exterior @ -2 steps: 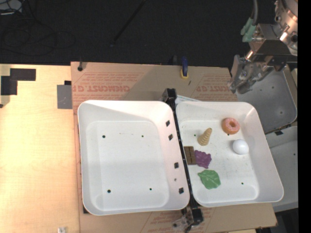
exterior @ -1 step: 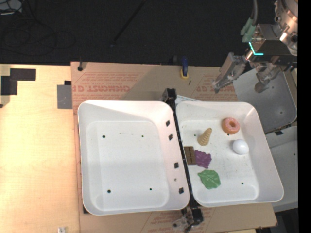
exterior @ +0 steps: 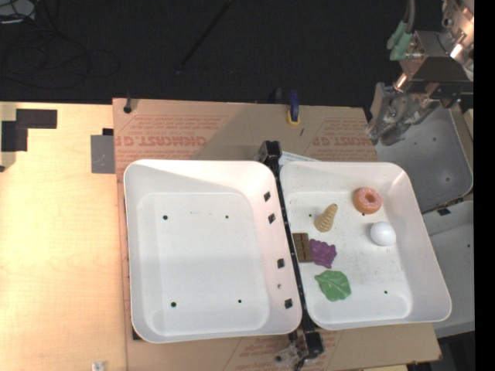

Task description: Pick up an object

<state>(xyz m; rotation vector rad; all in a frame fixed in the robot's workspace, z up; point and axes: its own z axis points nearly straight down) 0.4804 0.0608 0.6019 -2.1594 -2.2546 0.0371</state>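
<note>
The right bin [exterior: 421, 230] holds several small objects. A pink donut [exterior: 367, 200] lies near its far right side, with a white ball [exterior: 382, 233] just in front of it. Near the bin's middle lies a tan ice-cream cone [exterior: 327, 217]. By the left wall are a brown chocolate piece [exterior: 302, 247], a purple cluster [exterior: 322, 253] touching it, and a green leaf [exterior: 333, 285] nearer the front. My gripper [exterior: 387, 124] hangs high beyond the bin's far right corner, off the bin and apart from every object, with nothing seen in it.
The left bin [exterior: 143, 207] sits beside the right one, and black clips [exterior: 272, 207] run along the shared wall. Both bins rest on a cardboard sheet [exterior: 193, 134]. A pale wooden bench top [exterior: 54, 238] lies to the left and a grey plate [exterior: 441, 161] to the right.
</note>
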